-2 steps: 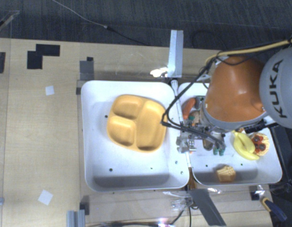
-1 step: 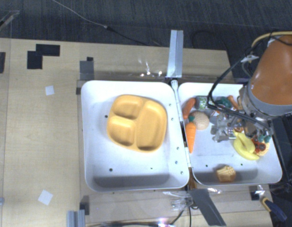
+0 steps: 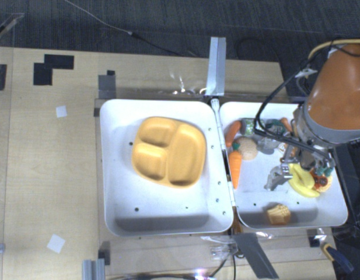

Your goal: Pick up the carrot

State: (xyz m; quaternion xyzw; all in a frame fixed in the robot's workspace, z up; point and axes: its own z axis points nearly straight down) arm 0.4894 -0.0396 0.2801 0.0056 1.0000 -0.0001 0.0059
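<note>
Carrot (image 3: 234, 167) lay in the right bin (image 3: 337, 217), hard against that bin's left wall, its long axis running almost straight up and down the camera view with the thick end toward the top and the point toward the bottom. Just above it sat another orange piece (image 3: 231, 132), and a round beige item (image 3: 247, 148) touched or nearly touched its upper right side. The gripper (image 3: 277, 178) hung over the middle of the same bin, to the right of the carrot and a little lower in the view, with bare white floor between the two. So the coming move would probably be a short shift leftward, toward the wall. Whether the fingers were spread or closed could not be told, as they showed as a small grey shape too blurred to read; nothing was seen between them. Close on the gripper's right lay a yellow banana-like toy (image 3: 304, 182), near enough that it may have been brushing the tool. A tan bread-like piece (image 3: 278, 213) rested near the bin's lower edge, apart from both. The left bin (image 3: 118, 209) held a yellow sectioned tray (image 3: 168, 150), well away from the carrot.
</note>
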